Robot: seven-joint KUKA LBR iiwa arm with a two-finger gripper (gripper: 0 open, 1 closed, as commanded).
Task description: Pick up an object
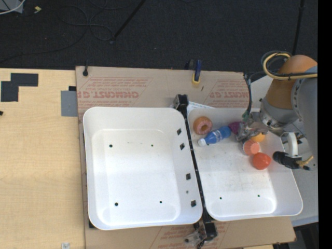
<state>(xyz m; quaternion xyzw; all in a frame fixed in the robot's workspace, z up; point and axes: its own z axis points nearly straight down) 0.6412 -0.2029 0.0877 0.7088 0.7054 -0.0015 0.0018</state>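
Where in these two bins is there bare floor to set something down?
The left bin has bare floor from wall to wall. In the right bin, the near half is free, below the red ball. Its far end is crowded: doughnut, blue bottle, pink piece and the gripper.

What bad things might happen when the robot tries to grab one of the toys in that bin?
1. The orange ball and the pink piece lie close together beside the tool, so it may nudge one while going for the other.
2. The blue bottle lies on its side and the ball is round; either might roll away if bumped.
3. The toys crowd the far end of the right bin, near its wall, which may hinder a clean grab.
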